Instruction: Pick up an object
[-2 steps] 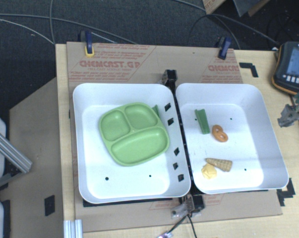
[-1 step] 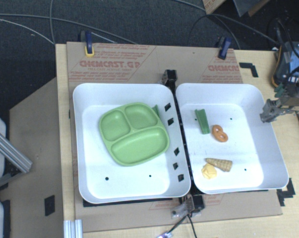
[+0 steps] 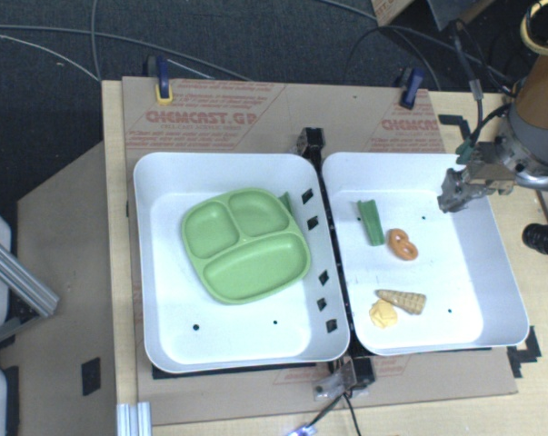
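Claw (image 3: 455, 193) at the right bin's (image 3: 492, 271) upper-right edge — finger state cannot be told. Nearest candidate, the orange pretzel (image 3: 402, 244), lies toward lower left; green stick (image 3: 371, 222) beside it, long axis near vertical in frame.

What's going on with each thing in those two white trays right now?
Green plate: flat, left bin.
Green stick: lying in right bin.
Pretzel: lying loose.
Cone: on its side.
Yellow piece: touching the cone.
End effector: above right bin's far corner, holding nothing.
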You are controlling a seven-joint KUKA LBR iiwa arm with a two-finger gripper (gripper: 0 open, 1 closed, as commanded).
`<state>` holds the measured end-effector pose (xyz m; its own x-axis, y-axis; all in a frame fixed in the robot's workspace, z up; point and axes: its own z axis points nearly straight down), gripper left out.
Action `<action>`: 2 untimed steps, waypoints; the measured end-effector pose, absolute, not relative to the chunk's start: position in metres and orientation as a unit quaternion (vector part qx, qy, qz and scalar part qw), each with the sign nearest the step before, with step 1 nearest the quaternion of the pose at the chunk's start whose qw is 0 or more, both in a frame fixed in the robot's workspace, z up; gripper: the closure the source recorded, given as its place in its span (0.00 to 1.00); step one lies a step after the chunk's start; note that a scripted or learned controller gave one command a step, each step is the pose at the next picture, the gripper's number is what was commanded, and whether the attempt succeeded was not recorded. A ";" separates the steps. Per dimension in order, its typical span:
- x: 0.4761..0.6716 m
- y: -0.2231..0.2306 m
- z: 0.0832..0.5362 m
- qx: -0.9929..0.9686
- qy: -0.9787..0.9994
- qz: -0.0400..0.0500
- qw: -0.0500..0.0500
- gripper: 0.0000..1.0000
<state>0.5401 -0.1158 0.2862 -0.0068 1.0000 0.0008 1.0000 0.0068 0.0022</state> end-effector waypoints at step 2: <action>0.560 -0.026 0.276 0.705 0.709 0.000 0.000 1.00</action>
<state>0.5598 -0.0263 0.2764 -0.0048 1.0000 0.0010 1.0000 0.0048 0.0004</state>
